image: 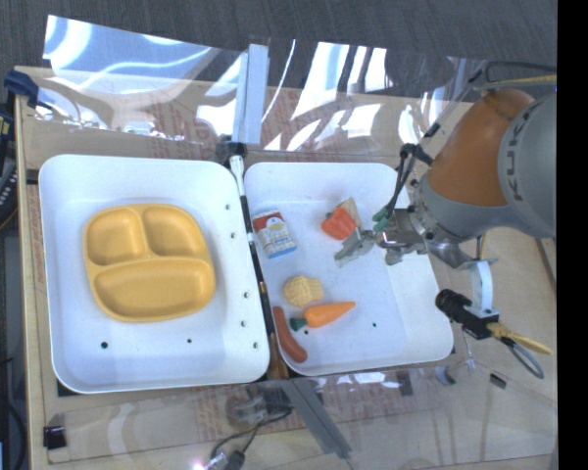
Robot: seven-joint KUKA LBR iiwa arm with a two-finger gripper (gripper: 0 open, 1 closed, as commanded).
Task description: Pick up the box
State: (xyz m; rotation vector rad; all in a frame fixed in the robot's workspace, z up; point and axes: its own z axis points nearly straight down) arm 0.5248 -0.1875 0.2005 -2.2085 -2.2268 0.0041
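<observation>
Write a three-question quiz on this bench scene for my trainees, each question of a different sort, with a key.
1. True or false: the box lies in the same bin as the yellow plate.
2. Which item lies nearest the pincer?
A. the corn
B. the sausage
C. the orange wedge-shaped piece
3. Fill in: the yellow plate has ___ compartments.

Key
1. False. The box lies in the right bin, near its left wall; the plate is in the left bin.
2. C. The pincer hangs just right of that piece, well apart from the box.
3. Three.
</observation>
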